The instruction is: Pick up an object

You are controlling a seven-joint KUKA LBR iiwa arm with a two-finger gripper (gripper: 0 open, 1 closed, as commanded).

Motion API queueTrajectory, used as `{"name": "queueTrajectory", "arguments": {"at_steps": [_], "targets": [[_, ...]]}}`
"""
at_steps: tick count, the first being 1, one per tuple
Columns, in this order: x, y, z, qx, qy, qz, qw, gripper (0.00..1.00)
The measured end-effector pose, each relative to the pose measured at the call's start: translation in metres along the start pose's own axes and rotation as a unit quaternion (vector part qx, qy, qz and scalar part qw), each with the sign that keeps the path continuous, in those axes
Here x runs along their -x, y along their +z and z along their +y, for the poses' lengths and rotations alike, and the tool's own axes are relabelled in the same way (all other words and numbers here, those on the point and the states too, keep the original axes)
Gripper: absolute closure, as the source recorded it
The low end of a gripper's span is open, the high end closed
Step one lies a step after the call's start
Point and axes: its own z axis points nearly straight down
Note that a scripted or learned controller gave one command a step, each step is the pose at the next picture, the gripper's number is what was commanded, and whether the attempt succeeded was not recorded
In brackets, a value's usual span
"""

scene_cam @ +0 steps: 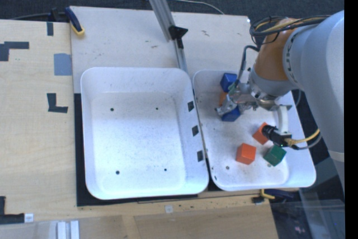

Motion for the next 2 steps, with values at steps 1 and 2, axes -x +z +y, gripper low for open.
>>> {"name": "queueTrajectory", "arguments": {"at_steps": [1, 2], "targets": [[-0.07, -0.095, -0.027, 0.004, -0.002, 0.002, 1.0, 1.0], [-0.151, -0.09, -0.038, 0.0, -0.003, 0.002, 1.0, 1.0]]}}
